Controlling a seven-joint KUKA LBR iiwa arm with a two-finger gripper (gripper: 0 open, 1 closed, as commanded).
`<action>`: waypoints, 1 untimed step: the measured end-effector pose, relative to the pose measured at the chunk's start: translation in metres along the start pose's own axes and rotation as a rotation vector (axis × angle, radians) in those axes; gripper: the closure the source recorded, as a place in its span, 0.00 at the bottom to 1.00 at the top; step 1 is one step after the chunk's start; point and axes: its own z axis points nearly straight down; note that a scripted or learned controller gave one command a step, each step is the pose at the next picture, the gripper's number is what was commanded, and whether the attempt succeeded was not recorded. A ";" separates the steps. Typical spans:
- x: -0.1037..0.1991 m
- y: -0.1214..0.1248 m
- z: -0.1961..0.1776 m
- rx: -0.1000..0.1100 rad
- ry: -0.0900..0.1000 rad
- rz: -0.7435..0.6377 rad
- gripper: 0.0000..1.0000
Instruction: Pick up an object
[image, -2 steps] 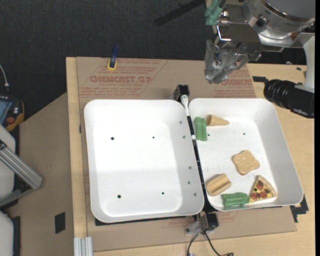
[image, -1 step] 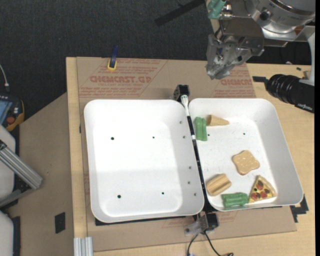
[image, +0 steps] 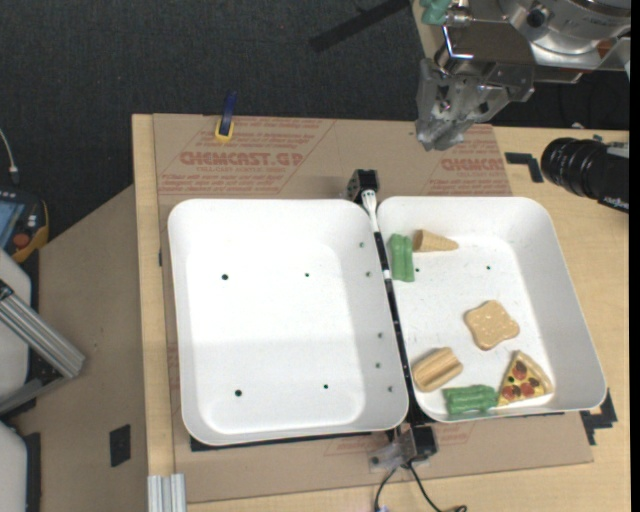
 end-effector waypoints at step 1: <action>0.000 0.001 -0.010 -0.004 0.001 -0.001 1.00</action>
